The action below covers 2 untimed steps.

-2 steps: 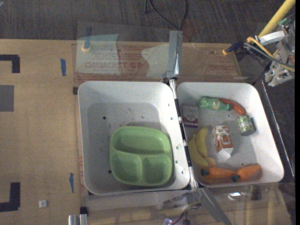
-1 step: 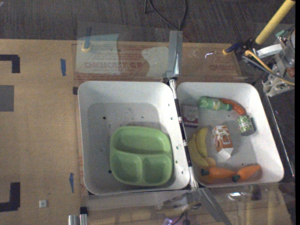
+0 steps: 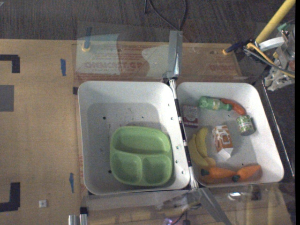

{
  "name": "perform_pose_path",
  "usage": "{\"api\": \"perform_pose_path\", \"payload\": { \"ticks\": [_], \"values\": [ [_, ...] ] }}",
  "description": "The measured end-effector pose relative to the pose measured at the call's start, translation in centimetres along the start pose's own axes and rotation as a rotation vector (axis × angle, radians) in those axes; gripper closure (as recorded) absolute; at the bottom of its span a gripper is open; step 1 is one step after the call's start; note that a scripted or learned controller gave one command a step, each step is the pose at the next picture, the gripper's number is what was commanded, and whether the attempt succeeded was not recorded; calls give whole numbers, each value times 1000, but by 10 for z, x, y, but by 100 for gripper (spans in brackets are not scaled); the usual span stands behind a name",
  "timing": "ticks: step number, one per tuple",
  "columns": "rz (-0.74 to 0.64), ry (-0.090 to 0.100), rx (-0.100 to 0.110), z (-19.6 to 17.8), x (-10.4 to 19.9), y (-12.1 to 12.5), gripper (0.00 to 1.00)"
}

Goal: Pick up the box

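While the box lies in the right bin, it is ringed by bananas, carrots and a can. The tool's grip cannot be told.

A light green divided tray sits in the white left bin. The white right bin holds yellow bananas, orange carrots, a green bottle and a white-and-orange box. The counter is tan with blue tape marks.
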<state>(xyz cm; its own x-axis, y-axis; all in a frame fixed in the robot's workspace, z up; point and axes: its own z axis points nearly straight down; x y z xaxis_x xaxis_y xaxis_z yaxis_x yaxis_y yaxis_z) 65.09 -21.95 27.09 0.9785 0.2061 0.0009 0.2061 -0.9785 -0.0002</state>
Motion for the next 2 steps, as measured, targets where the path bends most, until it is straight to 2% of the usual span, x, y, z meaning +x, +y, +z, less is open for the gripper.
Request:
{"api": "perform_pose_path", "payload": {
  "ticks": [1, 2],
  "values": [
    [4, 0, 0, -130, 5, 4, 100],
    [-76, -3, 3, 0, 0, -61, 100]
  ]
}}
